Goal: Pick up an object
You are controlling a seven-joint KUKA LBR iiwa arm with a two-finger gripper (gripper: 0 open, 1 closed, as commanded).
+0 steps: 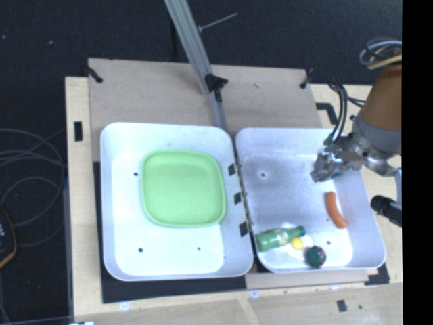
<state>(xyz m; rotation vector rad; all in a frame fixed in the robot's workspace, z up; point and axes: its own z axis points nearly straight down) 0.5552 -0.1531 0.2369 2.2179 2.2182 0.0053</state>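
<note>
- End effector (325,168) over the right bin (270,144), toward its far right side; finger state impossible to tell at this resolution; nothing visibly held.
- Candidate objects grouped at the right bin's near edge: green bottle (279,237), small yellow piece (297,244) touching or just beside it, dark green ball (314,256) near the near right corner.
- Orange sausage-shaped item (336,209) apart from that group, by the right wall, nearest the end effector.
- Left bin (118,181) carrying a pale green square plate (183,188) with rounded corners, roughly central.
- Risk: sausage item close to the sloped bin wall; likely finger contact with the wall and a missed closure.
- Risk: ball round and smooth-looking; probable roll-out under a pinch.
- Risk: bottle and yellow piece crowded; possible nudge of one while closing on the other.
- Materials, judged: bins white, shallow, hard plastic, faintly scuffed; plate matte plastic; bottle glossy, cylindrical; counter (162,87) flat, tan, wood-like.
</note>
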